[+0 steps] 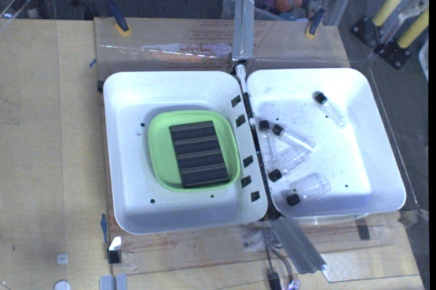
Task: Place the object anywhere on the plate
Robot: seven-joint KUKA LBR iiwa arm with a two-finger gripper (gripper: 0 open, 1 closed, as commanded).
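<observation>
Green plate is the target here. The wooden table carries two white bins side by side. The left bin holds the plate, which lies flat near its middle. A black ribbed block rests on the plate and covers most of its centre. The right bin holds several clear vials with black caps, all lying on their sides: one near the far wall, and the others, among them one near the front wall and one beside the divider, closer together.
</observation>
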